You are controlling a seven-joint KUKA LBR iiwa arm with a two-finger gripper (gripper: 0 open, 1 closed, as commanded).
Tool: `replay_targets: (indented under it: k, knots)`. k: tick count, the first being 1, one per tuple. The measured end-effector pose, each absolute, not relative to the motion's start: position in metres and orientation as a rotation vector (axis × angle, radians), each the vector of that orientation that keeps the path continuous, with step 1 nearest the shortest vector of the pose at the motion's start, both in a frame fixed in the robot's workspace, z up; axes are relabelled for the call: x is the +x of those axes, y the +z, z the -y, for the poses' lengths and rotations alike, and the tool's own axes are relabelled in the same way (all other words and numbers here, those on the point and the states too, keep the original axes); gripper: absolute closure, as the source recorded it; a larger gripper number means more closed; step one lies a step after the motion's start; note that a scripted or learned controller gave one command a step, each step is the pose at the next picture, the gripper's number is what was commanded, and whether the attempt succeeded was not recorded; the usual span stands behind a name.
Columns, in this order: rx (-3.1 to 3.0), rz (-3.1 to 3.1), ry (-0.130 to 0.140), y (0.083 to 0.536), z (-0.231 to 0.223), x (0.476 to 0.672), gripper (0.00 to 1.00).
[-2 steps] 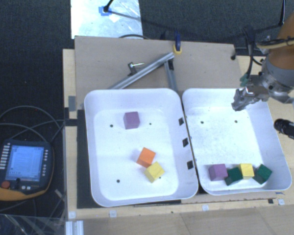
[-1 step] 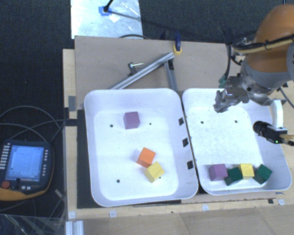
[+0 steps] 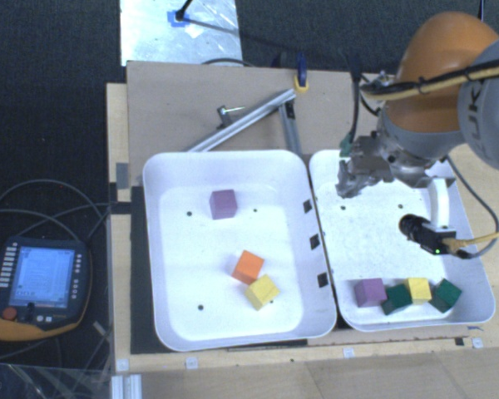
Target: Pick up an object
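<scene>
Dark carpet surrounds the table [image 3: 121,223], which carries two shallow white bins side by side; a teach pendant [image 3: 35,283] lies on the floor to the left with its cable looped behind it.

Nearest to me, along the front wall of the right bin [image 3: 474,306], I log four blocks in a row: a purple cube [image 3: 369,292], a dark green block [image 3: 394,298] just beside it, a yellow cube [image 3: 419,288] touching that one, and another dark green block [image 3: 446,294] at the right end. The row runs left to right, roughly parallel to the bin's front rim. The green ones sit turned relative to the others.

Left bin [image 3: 162,306]: a yellow cube [image 3: 262,292] and an orange cube [image 3: 248,266] touch corner to corner, both rotated on the floor, the pair lined up on a diagonal. Further back, a purple cube [image 3: 223,204] stands alone, well apart, edges roughly square to the bin.

The hand [image 3: 351,185] hangs over the back left part of the right bin, far from the row of blocks. I cannot tell how far open it is from this angle; nothing visible is between its parts. Grey arm [image 3: 482,115] with orange band enters from the right.

Beyond the bins, a metal rod [image 3: 245,121] lies diagonally on brown board.
</scene>
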State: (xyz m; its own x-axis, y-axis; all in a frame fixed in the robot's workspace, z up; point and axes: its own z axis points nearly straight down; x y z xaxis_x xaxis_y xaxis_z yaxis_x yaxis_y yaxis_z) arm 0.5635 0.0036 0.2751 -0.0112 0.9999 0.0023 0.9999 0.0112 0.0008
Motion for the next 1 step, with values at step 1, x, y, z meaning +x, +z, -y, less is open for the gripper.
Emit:
replay_targets:
  k: [1]
  knots:
    - [-2.208, 2.233, -0.003, 0.2731, -0.0567, 0.545, 1.0]
